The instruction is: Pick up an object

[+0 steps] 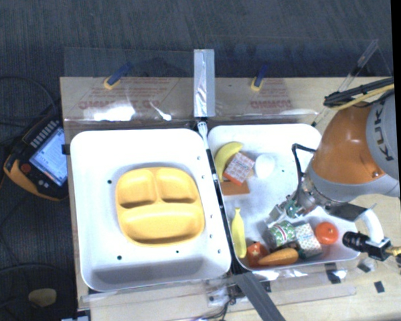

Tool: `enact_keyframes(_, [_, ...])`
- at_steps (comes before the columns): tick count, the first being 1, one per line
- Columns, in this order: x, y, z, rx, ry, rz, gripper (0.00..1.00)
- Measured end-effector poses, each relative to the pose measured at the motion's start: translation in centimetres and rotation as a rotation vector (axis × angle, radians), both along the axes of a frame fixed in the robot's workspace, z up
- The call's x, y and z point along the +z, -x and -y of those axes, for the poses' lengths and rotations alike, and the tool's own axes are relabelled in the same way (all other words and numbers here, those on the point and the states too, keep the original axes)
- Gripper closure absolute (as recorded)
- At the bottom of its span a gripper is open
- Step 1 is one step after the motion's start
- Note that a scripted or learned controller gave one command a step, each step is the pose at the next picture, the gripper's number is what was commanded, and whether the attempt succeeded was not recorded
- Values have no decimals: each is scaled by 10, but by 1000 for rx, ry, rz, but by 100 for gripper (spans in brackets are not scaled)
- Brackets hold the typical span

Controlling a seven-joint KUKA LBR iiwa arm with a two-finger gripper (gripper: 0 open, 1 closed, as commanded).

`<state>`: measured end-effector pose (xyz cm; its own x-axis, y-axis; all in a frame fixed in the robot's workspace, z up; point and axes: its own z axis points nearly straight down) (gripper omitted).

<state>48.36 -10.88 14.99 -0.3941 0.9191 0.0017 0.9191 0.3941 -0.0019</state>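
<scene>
On my screen the left white plastic bin (88, 196) carries a glossy yellow three-compartment tray (159, 202). In the right white bin (279, 129) I see a yellow banana (227, 152) beside a red-and-white packet (240, 166), a pale round lid (264, 165), then a small green-labelled can (282, 234), an orange carrot (276, 257) and a red tomato (327, 233). The metal gripper (291, 209) hovers just over the can; whether it has hold of the can, I cannot tell.

A green-labelled can (282, 234) lies on its side among clutter in the right bin (279, 129).
</scene>
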Motion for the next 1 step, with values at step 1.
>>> enact_keyframes(1, [32,0,5,-22,1,1,100])
